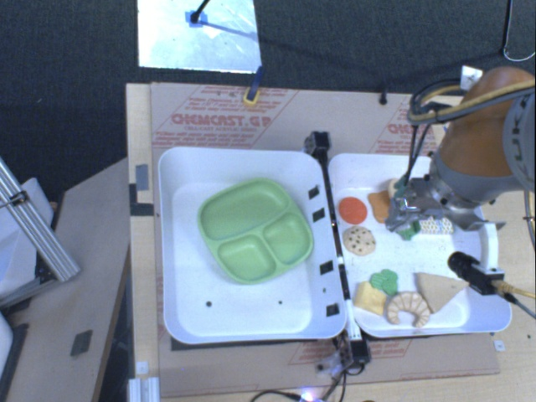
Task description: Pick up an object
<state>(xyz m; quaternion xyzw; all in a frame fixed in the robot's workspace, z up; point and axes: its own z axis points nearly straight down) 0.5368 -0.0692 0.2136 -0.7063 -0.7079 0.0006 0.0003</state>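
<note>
the right bin [490, 312] holds the toy food: a red disc [353, 209] near its left wall, a cookie [359, 240] just below that, an orange piece [381, 205] to the disc's right, and along the near side a yellow wedge [369, 296], a green broccoli piece [385, 280] touching it, a croissant [408, 308] and a tan triangular slice [438, 289]. a small green item [408, 232] and a white dotted piece [434, 225] lie right under the gripper [404, 216], which hangs low over the bin's upper middle, just right of the orange piece. whether its pincer is apart or together cannot be told, and nothing can be seen held in it. the grey arm [481, 153] with its orange band enters from the right, cables looping over it. the left bin [180, 308] carries a green divided plate [255, 229], lying flat and slightly turned. both bins sit side by side on a cardboard sheet [218, 117] over the bench.
</note>
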